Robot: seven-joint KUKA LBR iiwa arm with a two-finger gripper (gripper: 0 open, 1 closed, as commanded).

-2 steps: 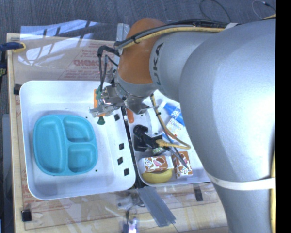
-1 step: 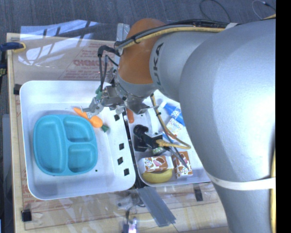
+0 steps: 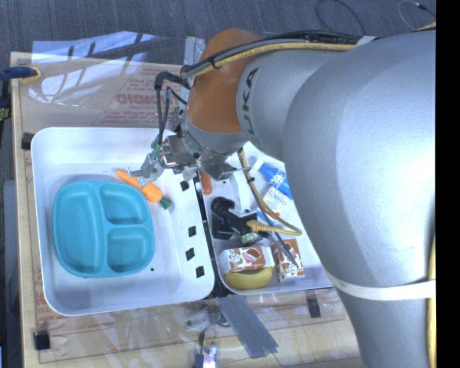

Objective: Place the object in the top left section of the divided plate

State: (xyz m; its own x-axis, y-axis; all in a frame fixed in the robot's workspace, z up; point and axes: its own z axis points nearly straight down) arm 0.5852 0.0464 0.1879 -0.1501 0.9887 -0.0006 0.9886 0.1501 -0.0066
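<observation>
A blue divided plate (image 3: pixel 67 240) lies in the left bin (image 3: pixel 77 142), towards its left side. An orange toy carrot (image 3: pixel 140 185) with a green top rests on the bin floor just off the plate's upper right corner, outside the plate. My gripper (image 3: pixel 155 165) hangs right above the carrot's upper end, close to it or touching it. The arm's grey body and orange band reach in from the right and hide the view of any grasp.
In the right bin (image 3: pixel 228 284), mostly covered by the arm, lie a blue-and-white packet (image 3: pixel 274 182), a brown printed carton (image 3: pixel 245 257), a yellow banana-like thing (image 3: pixel 249 278) and a second carton (image 3: pixel 291 261). The dividing wall between the bins runs just right of the carrot.
</observation>
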